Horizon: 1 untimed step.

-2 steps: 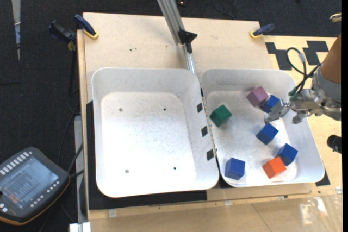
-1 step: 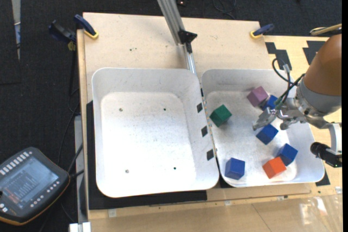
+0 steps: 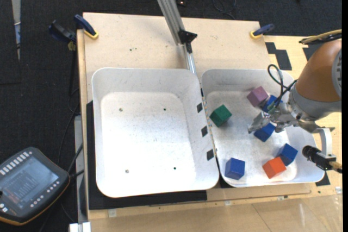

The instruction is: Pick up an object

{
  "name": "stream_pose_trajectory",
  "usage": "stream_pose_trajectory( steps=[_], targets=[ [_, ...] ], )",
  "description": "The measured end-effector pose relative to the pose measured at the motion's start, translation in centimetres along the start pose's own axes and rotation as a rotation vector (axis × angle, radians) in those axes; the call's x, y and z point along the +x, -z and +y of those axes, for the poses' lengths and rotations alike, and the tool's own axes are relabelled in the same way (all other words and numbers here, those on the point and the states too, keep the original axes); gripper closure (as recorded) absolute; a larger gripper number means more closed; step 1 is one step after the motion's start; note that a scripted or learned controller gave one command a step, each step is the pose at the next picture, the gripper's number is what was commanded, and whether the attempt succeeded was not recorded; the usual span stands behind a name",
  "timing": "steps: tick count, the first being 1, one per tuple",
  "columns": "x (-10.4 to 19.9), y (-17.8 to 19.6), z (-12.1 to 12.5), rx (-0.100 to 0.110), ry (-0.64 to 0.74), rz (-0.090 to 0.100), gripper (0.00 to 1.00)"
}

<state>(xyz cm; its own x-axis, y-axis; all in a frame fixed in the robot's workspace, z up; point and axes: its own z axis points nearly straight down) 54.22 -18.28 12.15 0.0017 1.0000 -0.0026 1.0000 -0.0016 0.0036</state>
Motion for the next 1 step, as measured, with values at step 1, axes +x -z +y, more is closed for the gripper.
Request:
stream_pose_trajectory(
  steps=[1],
  targets=[
    [0.07, 0.75, -0.05, 0.003, 0.000, 0.002, 1.00]
  ],
)
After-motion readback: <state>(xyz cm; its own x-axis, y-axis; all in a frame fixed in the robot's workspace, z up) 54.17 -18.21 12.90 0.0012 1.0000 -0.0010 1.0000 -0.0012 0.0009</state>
